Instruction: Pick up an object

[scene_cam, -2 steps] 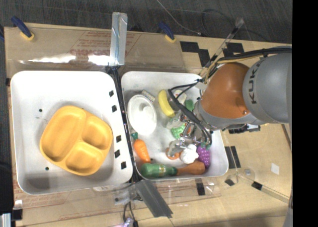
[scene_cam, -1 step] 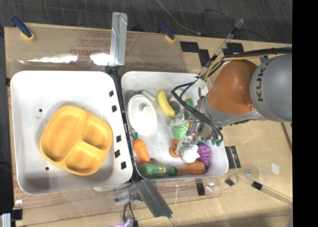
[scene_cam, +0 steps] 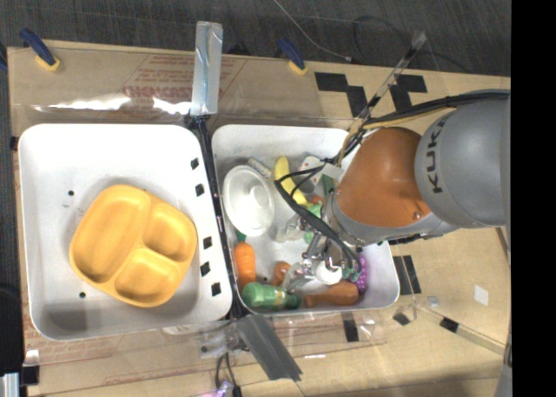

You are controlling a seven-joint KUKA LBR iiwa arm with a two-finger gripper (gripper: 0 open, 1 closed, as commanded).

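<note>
Two white bins: yellow tray [scene_cam: 132,243] left, toy clutter right, end effector [scene_cam: 320,267] grip unreadable.

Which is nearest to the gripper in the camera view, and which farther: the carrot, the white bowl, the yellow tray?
From the gripper, low in the right bin:
1. Carrot, to its left in the same bin, by the left wall.
2. White bowl, up and left, same bin.
3. Yellow tray, far left, in the other bin.

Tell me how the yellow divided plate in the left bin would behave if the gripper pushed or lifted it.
The yellow divided plate looks like rigid moulded plastic, so probably stiff and light. Its glossy, rounded rim may slip between fingers. Lying flat in the left bin, it would likely slide, not roll.
</note>
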